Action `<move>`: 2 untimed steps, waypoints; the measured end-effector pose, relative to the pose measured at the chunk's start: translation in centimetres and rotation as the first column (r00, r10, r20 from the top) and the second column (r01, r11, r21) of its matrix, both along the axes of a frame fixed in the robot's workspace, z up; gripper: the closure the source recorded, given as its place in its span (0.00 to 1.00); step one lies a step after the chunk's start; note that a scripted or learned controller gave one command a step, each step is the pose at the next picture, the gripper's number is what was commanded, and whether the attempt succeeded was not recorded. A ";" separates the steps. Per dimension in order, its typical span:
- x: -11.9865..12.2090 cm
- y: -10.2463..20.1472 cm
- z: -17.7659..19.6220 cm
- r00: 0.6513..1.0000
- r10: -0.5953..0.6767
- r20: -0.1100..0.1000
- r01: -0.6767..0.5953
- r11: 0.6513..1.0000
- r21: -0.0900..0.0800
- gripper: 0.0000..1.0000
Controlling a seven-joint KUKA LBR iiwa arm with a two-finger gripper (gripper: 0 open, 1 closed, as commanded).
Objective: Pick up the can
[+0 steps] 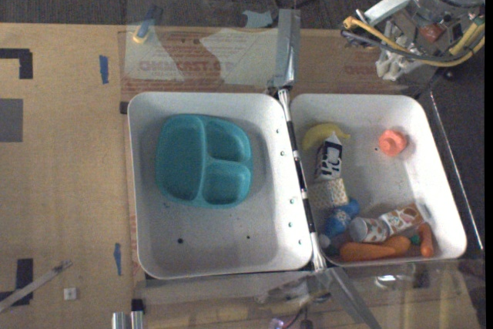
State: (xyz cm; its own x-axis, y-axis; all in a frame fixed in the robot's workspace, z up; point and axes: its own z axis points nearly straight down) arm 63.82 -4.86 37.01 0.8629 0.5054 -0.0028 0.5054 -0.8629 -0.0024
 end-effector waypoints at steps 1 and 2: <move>-1.9 -2.5 -0.4 0.999 0.037 -0.001 -0.037 0.999 0.001 1.00; -13.9 -4.3 1.2 1.000 -0.002 -0.001 0.002 1.000 0.001 1.00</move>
